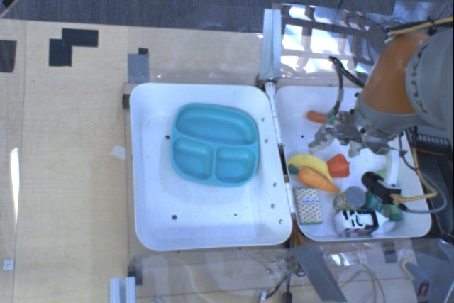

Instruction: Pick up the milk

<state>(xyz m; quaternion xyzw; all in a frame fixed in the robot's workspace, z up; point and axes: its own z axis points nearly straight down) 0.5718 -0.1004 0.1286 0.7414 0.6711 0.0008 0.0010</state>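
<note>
A grey robot arm with an orange band reaches in from the right over the right bin [418,227], its gripper [333,133] hovering above the middle of that bin with fingers spread apart and nothing between them. The milk [358,221], a small white-and-black carton, lies at the near end of the same bin, well apart from the gripper. Just left of it sits a checked box [308,205], with a banana [309,163], a carrot [317,180] and a red pepper [339,166] clustered between the milk and the gripper. In the left bin [149,174] rests a blue divided plate [215,143] on the pale wooden surface [64,167].
</note>
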